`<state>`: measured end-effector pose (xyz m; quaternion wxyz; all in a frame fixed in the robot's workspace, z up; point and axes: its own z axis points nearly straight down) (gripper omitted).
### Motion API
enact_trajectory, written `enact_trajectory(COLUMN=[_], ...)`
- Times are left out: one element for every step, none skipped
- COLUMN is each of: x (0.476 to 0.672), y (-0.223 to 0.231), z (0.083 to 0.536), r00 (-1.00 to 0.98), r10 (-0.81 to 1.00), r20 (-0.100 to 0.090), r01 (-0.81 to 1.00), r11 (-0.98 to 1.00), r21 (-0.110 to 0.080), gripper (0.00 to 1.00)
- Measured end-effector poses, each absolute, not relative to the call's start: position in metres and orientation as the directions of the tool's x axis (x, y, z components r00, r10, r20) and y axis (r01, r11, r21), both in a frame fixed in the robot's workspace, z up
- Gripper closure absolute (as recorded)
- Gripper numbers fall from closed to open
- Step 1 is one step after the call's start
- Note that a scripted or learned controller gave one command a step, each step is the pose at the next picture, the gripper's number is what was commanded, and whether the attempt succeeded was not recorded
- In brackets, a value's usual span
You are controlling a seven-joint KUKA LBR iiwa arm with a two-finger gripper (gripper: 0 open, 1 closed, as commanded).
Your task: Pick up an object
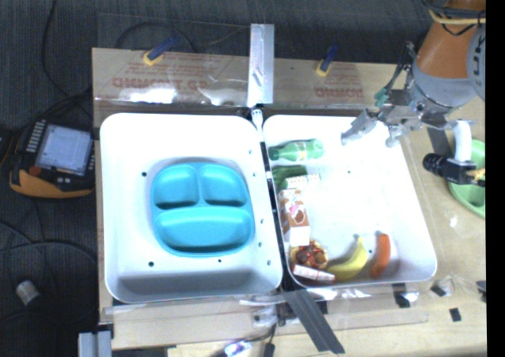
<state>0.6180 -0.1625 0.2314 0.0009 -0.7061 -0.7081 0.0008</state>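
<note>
The right bin (410, 197) holds a green bottle (296, 150) lying at its back left and a small printed carton (293, 210) along the left wall. A red snack packet (308, 256), a yellow banana (348, 261) and an orange-red carrot-like piece (380, 253) lie at the front. My gripper (372, 133) hovers over the bin's back right corner, well right of the bottle. Its two fingers are spread open with nothing between them.
The left bin (126, 150) holds a blue divided plate (203, 209). A green dish (474, 189) sits on the bench beyond the right bin. A handheld device (55, 154) lies on the floor at left. The right bin's middle floor is bare.
</note>
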Motion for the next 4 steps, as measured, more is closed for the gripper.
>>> enact_trajectory(x=[0.603,0.59,0.516,0.482], y=[-0.191,-0.114,-0.027,-0.028], z=[0.233,0.135,0.182,0.182], r00=[-0.189,-0.342,-0.084,0.195], r10=[0.982,0.94,0.996,0.981], r20=[-0.003,0.001,0.001,-0.001], r01=[0.982,0.94,0.996,0.981], r11=[0.189,0.342,0.084,-0.195], r21=[-0.002,-0.001,-0.005,-0.007], gripper=[0.0,0.0,0.0,0.0])
